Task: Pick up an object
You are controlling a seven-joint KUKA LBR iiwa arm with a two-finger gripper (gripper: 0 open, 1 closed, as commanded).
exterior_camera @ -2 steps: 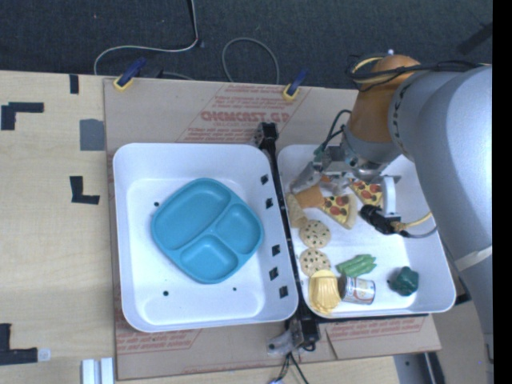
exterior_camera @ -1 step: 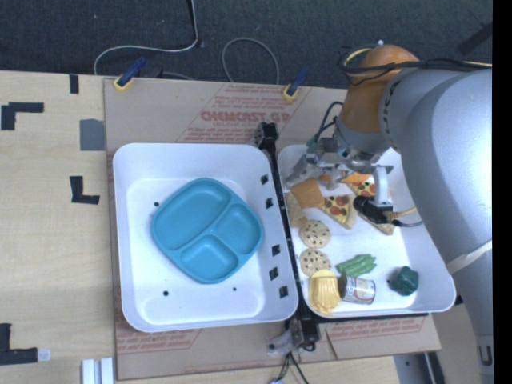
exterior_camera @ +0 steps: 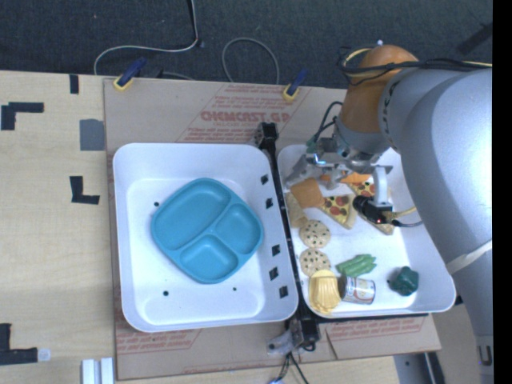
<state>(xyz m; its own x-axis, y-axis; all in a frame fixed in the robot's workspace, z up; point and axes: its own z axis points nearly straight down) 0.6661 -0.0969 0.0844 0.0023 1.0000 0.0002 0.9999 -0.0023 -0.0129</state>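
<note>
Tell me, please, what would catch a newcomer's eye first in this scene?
Probably the bright blue divided tray, lying alone in the left bin. Next, the big grey arm reaching in from the right over the right bin, where toy foods crowd together: cookies, a pizza slice, a small can.

Blue plate in the left bin

The blue plate (exterior_camera: 208, 229) lies in the left white bin (exterior_camera: 128, 214), on brown cardboard (exterior_camera: 232, 110).

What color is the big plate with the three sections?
The divided plate is light blue, seen clearly in the camera view, lying in the left bin.
</note>
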